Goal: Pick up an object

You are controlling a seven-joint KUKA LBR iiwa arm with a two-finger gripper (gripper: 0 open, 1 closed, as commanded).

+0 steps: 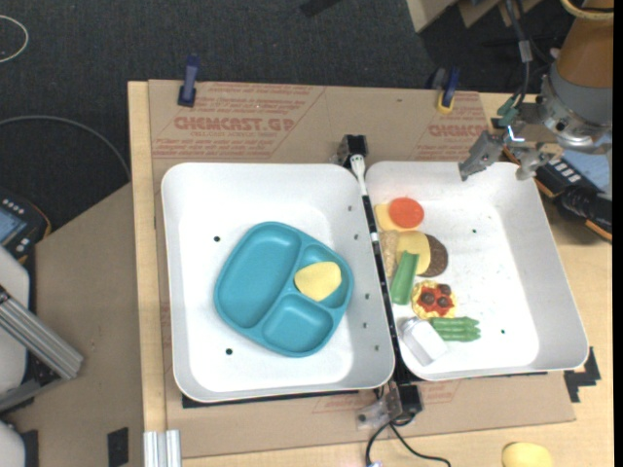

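Approach step, as judged: the gripper [501, 159], fingers spread and holding nothing, hovers over the far edge of the right bin [516, 251]. Next it must descend onto one item. Two bins; one blue tray [263, 295] left of it; about seven food pieces [419, 270] along its left side.

Dark carpet floor [146, 27] toward 12 o'clock; cardboard sheet [243, 115] covers bench; aluminium rail [34, 343] at 8 o'clock.
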